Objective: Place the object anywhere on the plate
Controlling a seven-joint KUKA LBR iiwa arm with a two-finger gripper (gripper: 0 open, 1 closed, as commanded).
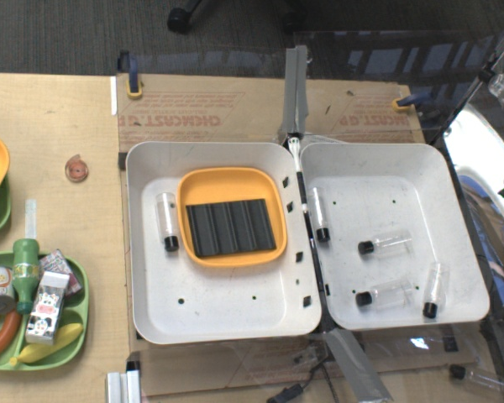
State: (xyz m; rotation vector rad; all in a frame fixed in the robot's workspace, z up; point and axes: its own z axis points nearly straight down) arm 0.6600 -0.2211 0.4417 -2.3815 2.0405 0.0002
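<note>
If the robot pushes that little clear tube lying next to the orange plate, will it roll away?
Probably. The clear tube looks round and lies flat on its side, so a sideways nudge would likely roll it. It looks light and smooth, maybe slippery. The orange plate might stop it.

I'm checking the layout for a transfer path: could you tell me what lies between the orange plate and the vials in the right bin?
In the camera view, between the orange plate and the vials run the two bins' adjoining rims and one vial beside that divider.
</note>
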